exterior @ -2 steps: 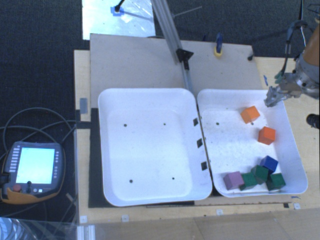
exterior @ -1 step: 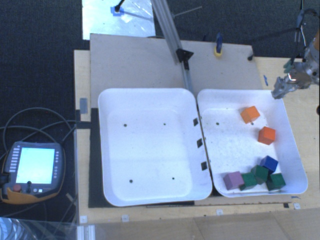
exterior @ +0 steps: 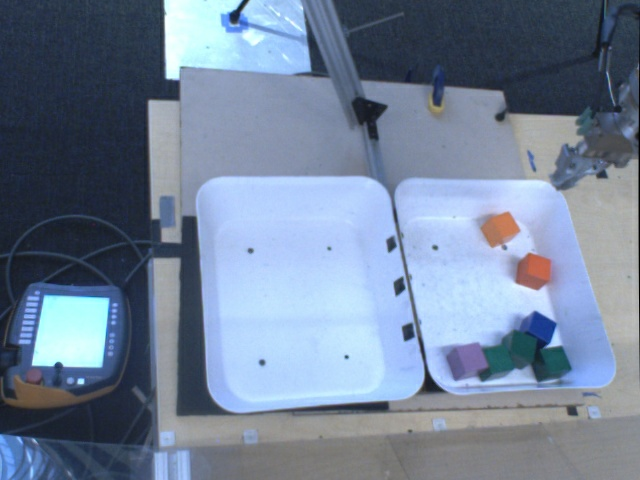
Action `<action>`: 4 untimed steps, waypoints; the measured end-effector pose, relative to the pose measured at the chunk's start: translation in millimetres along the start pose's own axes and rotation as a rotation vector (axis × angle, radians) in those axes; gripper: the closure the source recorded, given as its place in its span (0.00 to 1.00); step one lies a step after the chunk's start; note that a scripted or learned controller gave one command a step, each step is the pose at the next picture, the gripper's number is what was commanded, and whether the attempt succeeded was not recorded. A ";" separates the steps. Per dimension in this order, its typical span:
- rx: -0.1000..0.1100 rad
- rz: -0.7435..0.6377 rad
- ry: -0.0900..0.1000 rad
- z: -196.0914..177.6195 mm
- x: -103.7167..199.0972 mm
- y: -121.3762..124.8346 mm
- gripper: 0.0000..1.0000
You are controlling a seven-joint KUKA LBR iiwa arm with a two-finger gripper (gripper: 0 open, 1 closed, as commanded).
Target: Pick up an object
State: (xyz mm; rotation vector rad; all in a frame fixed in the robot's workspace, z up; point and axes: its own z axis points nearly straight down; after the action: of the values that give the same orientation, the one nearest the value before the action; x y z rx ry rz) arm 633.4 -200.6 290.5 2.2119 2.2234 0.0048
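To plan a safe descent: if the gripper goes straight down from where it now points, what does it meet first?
Probably the top right rim of the right bin or the bench just outside it; the gripper sits above that corner, though depth is unclear.

The gripper [exterior: 585, 153] was a small cluster of pale grey metal, blocky and uneven in outline, with darker seams between its parts and a faint teal patch on its upper left. Above it, a thin dark cable [exterior: 607, 28] ran up and curved away beside a lighter grey housing. Detail was too small and blurred to tell any screws or markings.
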 end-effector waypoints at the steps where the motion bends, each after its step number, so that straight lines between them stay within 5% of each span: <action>1: 0.006 -0.003 0.003 17.6 52.3 -21.6 1.00; 4: 0.008 -0.004 0.004 44.9 203.9 -83.7 1.00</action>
State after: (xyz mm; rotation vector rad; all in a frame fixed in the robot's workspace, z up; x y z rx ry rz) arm 548.9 2.8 244.8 2.2129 2.2342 0.0003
